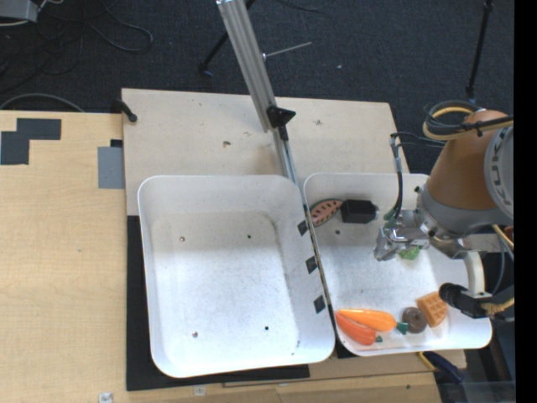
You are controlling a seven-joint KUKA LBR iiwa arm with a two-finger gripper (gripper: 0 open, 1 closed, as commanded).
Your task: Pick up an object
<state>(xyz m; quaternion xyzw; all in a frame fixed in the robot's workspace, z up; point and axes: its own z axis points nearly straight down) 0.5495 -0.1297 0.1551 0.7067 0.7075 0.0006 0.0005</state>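
In the right bin (470, 336), end effector (393, 246) over green object (409, 253)

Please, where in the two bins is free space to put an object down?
The left bin offers its whole floor. In the right bin, a patch lies between the black block and the orange carrot toy. Near the gripper and the front corner, it is crowded.
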